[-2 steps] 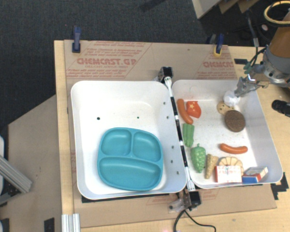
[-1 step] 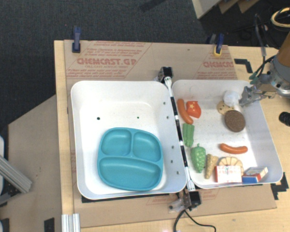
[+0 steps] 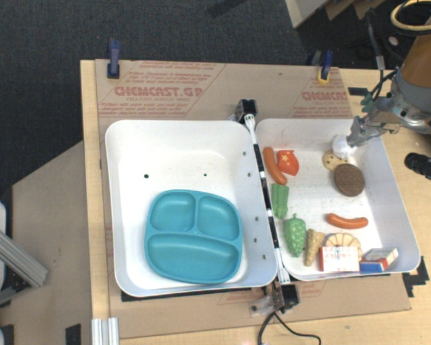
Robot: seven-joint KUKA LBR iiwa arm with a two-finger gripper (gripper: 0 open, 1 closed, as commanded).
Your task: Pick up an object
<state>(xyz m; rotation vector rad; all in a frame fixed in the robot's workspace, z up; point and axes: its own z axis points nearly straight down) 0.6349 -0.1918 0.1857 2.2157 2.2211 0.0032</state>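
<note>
Nearest, a red-and-white printed carton (image 3: 340, 257) lies well apart from the tool (image 3: 353, 139), which hangs just above a small white lump (image 3: 340, 147), grip unclear.

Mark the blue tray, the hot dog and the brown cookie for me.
Blue tray (image 3: 194, 254): camera view, floor of its large front compartment.
Hot dog (image 3: 347, 221): camera view, middle of its length.
Brown cookie (image 3: 350, 180): camera view, centre of its top face.

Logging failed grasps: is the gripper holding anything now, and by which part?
Cannot be told. The gripper is low over a small pale item in the right bin; no object shows between its fingers.
</note>
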